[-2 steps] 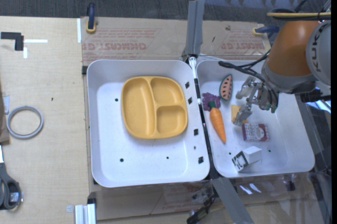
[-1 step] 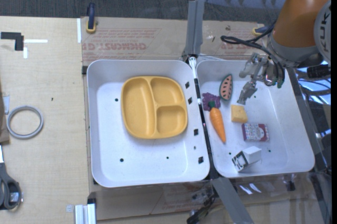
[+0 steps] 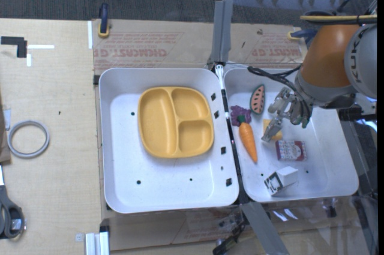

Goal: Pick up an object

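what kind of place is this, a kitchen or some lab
Most likely a robotics lab bench, not a kitchen: a grey and orange arm hangs over two white bins, the food is toys such as a carrot, and a tape roll lies alongside.

Two white bins (image 3: 114, 146) are seen, along with one yellow plate (image 3: 176, 122), one carrot (image 3: 248, 141), one watermelon slice (image 3: 257, 99), one grape bunch (image 3: 240, 113) and two small cartons (image 3: 290, 150).

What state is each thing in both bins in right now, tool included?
Yellow tray: flat in the left bin, compartments bare.
Carrot: lying loose in the right bin.
Watermelon slice: lying loose.
Purple toy: resting against the carrot's top.
Red packet: lying flat.
White box: tipped on its side.
Tool: hovering over a yellow piece, holding nothing visible.
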Motion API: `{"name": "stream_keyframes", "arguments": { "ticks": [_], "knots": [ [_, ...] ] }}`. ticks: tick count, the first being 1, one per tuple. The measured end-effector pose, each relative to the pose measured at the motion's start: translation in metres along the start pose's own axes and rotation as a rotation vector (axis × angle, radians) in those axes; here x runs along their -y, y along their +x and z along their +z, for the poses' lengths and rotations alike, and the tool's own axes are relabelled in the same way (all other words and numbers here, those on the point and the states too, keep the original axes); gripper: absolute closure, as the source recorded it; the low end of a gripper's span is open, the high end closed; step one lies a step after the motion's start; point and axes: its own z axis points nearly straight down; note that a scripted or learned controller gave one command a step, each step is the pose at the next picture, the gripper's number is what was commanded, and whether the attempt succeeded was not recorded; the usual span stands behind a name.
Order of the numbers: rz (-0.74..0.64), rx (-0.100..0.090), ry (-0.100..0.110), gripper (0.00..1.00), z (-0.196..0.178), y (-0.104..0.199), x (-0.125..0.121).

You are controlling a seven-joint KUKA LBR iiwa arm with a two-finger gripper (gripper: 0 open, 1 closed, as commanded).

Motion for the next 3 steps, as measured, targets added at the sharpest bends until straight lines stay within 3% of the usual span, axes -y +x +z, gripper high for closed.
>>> {"name": "stream_keyframes", "arguments": {
  "ticks": [1,2,3],
  "knots": [
    [0.042,0.000,0.000,0.00,0.000,0.044,0.048],
    [0.375,0.000,0.001,0.00,0.000,0.020,0.001],
    [0.372,0.012,-0.004,1.00,-0.015,0.017,-0.001]
  ]
}}
